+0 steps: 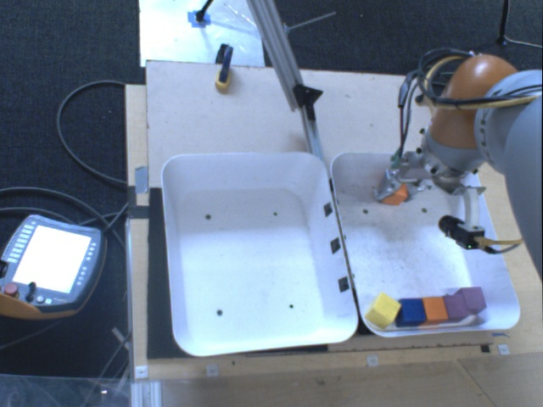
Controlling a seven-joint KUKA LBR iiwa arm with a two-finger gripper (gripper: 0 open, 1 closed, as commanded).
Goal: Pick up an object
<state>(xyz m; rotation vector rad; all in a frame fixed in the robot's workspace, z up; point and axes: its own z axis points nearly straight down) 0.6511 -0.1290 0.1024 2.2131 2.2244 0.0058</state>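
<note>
My gripper (393, 191) hangs over the back left part of the right bin (424, 244). A small orange block (394, 197) shows between its metal fingers, and the gripper is shut on it. Along the front wall of the same bin stand a yellow block (383, 309), a blue block (411, 311), an orange block (435, 309) and a purple block (466, 302) in a row. The grey arm with its orange band (467, 91) comes in from the right.
The left bin (246, 161) lies beside the right one, their rims touching. A slanted metal pole (280, 45) crosses the bench behind the bins. A yellow clamp (223, 68) sits at the back left. A control pendant (47, 261) lies on the floor at left.
</note>
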